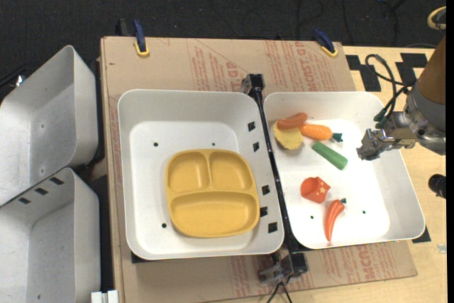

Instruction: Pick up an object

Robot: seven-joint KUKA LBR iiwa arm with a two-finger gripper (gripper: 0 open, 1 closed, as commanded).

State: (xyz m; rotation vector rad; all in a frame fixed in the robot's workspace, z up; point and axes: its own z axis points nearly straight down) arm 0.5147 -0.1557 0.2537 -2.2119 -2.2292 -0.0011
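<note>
Hovering my gripper [370,147] over the right bin [397,223], near its right wall, w/ nothing in it; can't tell how it's set from this angle. Task's barely started, I'm judging: no pick done yet. Candidates are all lying in that bin, left of me: green cucumber [330,155] nearest, carrot [316,130] just beyond, red pepper [315,189] & chili [333,217] lower down, apart. Left bin [142,152] is holding a yellow tray [211,192]. Still to do: lowering, grabbing, lifting.
</note>
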